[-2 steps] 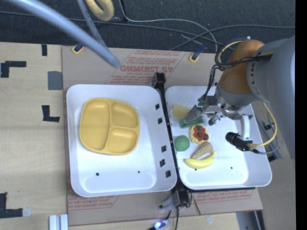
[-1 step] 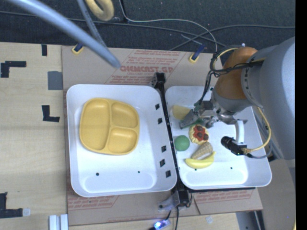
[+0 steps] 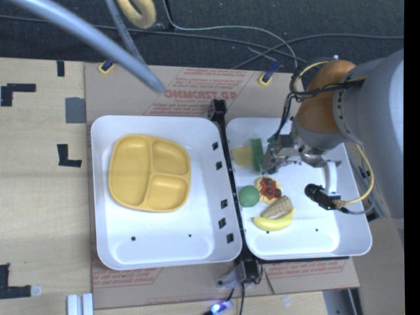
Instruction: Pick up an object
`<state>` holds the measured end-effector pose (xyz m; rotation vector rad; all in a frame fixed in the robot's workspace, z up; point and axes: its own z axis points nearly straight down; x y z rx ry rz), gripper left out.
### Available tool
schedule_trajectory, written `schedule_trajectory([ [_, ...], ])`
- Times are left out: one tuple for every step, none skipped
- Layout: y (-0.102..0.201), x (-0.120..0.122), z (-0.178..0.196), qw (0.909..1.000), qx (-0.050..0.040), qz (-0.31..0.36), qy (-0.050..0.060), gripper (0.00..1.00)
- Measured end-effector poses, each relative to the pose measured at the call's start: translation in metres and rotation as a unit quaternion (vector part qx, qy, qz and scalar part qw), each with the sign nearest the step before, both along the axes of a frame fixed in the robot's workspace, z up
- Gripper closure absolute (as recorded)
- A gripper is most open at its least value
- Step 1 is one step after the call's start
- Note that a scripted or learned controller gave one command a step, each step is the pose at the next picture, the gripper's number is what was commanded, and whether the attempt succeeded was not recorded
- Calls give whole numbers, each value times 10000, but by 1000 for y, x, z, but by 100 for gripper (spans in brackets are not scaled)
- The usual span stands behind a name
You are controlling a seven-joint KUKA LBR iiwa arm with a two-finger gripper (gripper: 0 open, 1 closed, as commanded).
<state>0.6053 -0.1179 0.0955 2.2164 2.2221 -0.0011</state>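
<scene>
From where I stand, the one thing I can read is the red printing on the flat cardboard sheet (image 3: 197,87) lying under the two bins: a large word that looks like "CHEMCAST GP", upside-on toward the back edge. Above it run smaller red lines, too fine to make out. More red print shows along the sheet's front edge, also unreadable.

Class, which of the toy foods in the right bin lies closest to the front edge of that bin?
The yellow toy banana; the green ball lies farther back.
</scene>
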Motion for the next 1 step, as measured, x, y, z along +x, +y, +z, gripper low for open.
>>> schedule_trajectory([
  [-7, 4, 59, 10000, 8, -8, -11, 100],
])
